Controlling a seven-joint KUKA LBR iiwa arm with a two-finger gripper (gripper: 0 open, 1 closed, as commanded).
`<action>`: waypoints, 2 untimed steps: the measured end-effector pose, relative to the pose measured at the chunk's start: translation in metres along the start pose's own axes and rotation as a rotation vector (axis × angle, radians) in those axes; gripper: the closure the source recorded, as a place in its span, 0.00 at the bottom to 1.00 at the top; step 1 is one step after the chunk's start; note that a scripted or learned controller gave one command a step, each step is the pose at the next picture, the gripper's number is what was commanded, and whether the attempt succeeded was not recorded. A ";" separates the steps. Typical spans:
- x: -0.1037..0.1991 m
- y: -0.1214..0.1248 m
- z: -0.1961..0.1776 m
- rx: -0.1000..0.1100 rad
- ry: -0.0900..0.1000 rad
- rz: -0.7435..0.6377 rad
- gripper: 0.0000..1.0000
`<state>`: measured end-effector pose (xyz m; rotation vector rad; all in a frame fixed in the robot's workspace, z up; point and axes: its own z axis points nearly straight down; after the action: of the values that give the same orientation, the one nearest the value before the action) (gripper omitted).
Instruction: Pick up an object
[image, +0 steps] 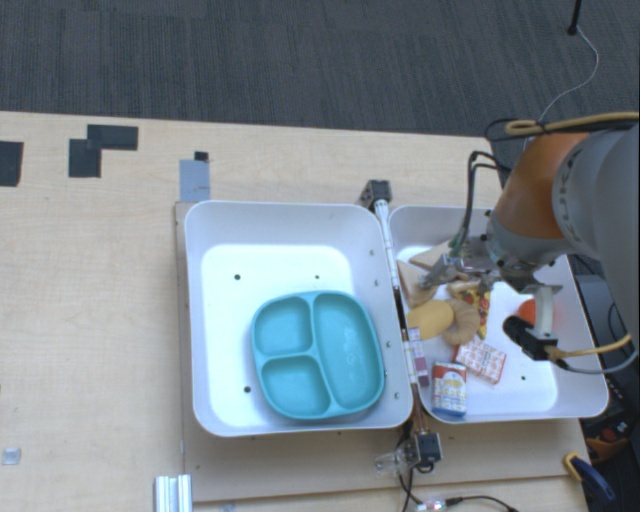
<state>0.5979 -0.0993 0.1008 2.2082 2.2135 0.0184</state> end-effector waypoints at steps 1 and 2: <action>0.001 0.001 -0.010 0.000 0.000 -0.003 1.00; 0.001 0.000 -0.010 0.001 0.000 -0.003 0.00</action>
<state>0.5980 -0.0985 0.1106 2.2051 2.2176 0.0180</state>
